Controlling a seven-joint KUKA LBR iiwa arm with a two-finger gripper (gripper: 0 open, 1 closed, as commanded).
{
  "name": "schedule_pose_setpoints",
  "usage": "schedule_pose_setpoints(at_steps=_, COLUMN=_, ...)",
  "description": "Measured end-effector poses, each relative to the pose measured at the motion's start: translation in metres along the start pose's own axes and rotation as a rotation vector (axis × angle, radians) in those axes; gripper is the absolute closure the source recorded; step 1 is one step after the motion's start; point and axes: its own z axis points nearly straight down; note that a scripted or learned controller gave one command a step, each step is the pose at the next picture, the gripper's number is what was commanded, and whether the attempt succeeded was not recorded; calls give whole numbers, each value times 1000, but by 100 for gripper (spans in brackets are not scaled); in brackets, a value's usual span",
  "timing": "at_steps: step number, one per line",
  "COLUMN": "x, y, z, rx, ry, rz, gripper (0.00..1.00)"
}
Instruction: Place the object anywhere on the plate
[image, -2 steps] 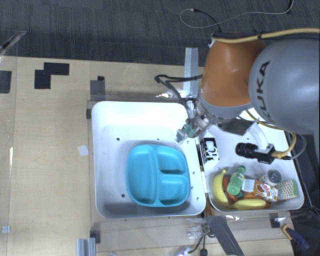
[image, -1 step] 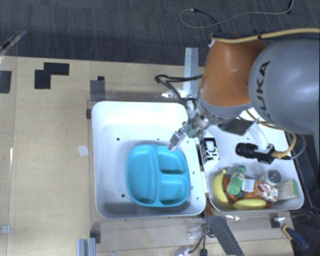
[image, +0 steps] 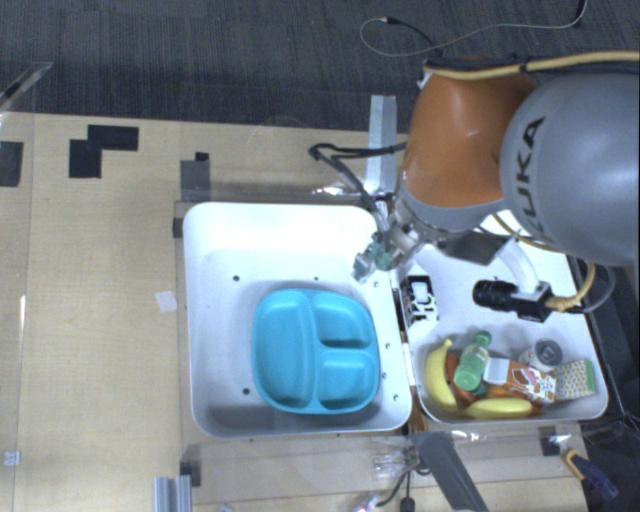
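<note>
Camera view is showing the gripper (image: 378, 255) hanging over the left bin's (image: 215, 300) upper right, just beyond the plate's (image: 315, 350) far corner. Something small and greenish is sitting at its tip, possibly the object (image: 364, 264); I cannot tell the grip.

I log: pale wooden bench top (image: 90, 330) across left frame, black square markers (image: 100, 148) upper left; dark grey ribbed carpet floor (image: 200, 55) along top; thin black cable (image: 470, 35) upper right.

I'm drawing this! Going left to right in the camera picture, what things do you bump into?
Blue plate → gripper → banana → green bottle → orange carton.
</note>
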Motion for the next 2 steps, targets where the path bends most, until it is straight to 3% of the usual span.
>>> schedule_pose_setpoints(at_steps=1, x=0, y=0, z=0, rx=0, ry=0, rz=0, gripper=0)
schedule_pose_setpoints(at_steps=2, x=-1, y=3, z=-8, rx=-1, ry=-2, rz=-5, gripper=100)
